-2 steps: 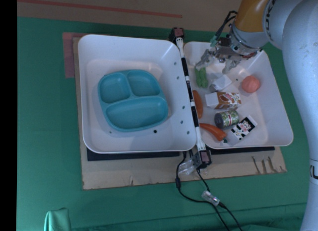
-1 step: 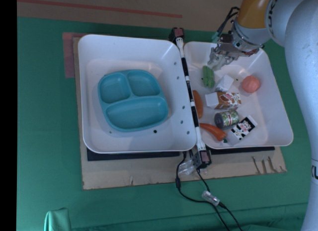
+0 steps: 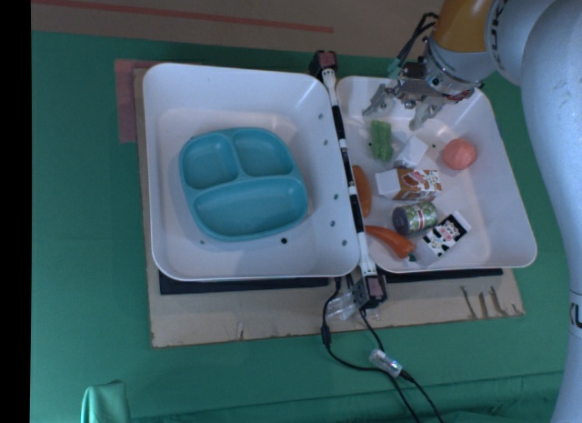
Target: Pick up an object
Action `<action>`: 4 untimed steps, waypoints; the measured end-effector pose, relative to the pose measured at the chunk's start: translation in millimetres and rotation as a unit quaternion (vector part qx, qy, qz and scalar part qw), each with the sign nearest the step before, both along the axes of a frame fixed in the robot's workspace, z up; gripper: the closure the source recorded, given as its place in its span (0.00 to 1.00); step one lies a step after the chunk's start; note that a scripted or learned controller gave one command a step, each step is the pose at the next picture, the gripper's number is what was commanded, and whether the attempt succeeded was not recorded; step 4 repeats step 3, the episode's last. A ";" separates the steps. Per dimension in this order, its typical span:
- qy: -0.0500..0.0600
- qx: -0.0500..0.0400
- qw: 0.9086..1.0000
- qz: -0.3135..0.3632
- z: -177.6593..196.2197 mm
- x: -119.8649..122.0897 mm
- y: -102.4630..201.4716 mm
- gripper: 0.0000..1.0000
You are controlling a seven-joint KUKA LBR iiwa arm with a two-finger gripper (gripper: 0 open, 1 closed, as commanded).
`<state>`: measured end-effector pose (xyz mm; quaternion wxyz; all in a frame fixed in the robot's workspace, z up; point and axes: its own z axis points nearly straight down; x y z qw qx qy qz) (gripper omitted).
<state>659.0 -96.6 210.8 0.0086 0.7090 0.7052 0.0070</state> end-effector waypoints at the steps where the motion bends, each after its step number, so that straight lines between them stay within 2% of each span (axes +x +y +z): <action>1: 0.008 0.000 1.000 0.001 -21.4 -20.6 0.6 0.00; 2: 0.005 -0.001 1.000 -0.001 -8.6 -19.1 -0.9 1.00; 3: 0.009 0.000 1.000 0.001 93.6 -27.0 9.1 1.00; 4: 0.009 0.000 1.000 0.001 93.6 -27.0 9.1 1.00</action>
